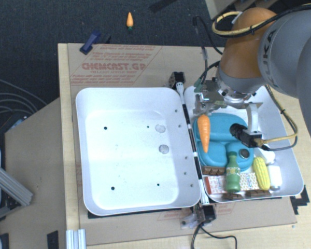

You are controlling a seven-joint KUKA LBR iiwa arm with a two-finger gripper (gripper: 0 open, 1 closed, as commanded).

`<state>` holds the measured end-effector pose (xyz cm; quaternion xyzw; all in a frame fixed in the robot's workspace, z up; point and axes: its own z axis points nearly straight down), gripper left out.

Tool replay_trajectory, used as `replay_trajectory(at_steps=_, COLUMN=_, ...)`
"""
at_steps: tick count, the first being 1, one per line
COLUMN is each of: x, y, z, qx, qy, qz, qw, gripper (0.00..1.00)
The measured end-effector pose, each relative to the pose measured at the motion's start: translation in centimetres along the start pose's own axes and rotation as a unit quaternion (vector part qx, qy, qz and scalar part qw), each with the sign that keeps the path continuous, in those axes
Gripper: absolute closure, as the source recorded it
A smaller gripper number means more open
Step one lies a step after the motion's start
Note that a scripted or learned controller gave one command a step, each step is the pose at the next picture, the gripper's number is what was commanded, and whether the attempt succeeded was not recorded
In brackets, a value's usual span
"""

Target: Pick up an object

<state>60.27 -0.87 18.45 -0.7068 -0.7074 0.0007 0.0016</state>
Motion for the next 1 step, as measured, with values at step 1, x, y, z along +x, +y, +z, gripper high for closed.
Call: replay_trajectory(at_steps=1, x=4.37, y=6.38, z=-4.69, qx=-0.002, qy=0.000, qz=0.000, qw=1.0000, gripper=1.00)
